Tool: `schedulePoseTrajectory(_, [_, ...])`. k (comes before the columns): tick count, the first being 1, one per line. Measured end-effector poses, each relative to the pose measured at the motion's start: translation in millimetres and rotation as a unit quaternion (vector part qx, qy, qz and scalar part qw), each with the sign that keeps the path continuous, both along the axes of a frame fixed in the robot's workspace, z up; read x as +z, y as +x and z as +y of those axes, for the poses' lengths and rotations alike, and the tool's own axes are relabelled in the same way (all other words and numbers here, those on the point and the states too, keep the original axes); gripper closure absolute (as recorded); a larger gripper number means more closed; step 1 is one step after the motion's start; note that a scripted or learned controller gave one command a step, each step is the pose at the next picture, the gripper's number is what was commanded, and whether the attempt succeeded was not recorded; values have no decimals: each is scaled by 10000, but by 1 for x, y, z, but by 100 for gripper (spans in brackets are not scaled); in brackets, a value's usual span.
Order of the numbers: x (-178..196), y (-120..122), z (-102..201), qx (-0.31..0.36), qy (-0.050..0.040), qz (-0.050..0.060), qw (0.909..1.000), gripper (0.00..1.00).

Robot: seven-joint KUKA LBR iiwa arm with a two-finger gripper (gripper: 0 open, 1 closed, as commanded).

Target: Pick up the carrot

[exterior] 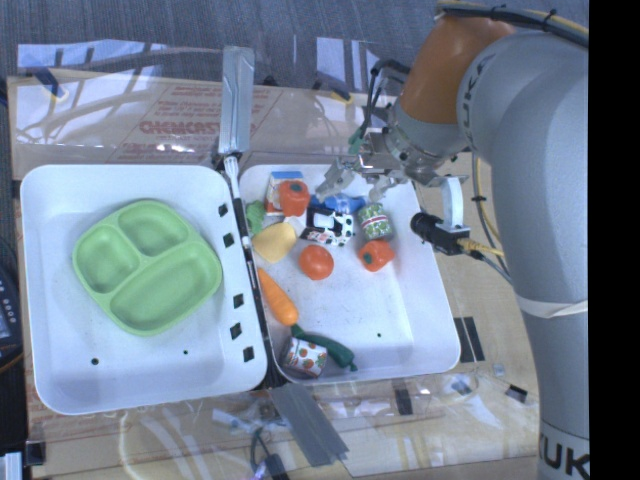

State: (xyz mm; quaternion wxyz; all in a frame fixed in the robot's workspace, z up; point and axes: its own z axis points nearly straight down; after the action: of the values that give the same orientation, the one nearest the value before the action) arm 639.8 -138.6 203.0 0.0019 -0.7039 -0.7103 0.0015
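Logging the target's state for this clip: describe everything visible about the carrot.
The carrot is a small orange toy, smooth and plastic-looking, tapered, with no green top that I can make out. It lies flat on the floor of the right bin, slanting along its left wall, by the divider between the bins. It seems clear of the yellow piece above it and the red ball. The tool is over the bin's far end, away from it.

- green divided plate [146, 263] lies in the left white bin [60, 368]; three compartments
- right white bin [425, 308] holds toy food; a tomato [316, 262] near its middle; a yellow piece [275, 240] beside the left wall
- black-and-white cow-patterned item [336, 228] just above the tomato
- small orange-red pepper [376, 255] to its right
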Motion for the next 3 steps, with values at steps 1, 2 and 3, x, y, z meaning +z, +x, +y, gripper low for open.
schedulePoseTrajectory(1, [-112, -57, 44, 277, 0, -1, 9996, 0])
schedulePoseTrajectory(2, [-11, -104, 103, -824, -5, -8, 9966, 0])
schedulePoseTrajectory(3, [-12, -164, 112, -1024, -5, 6, 9947, 0])
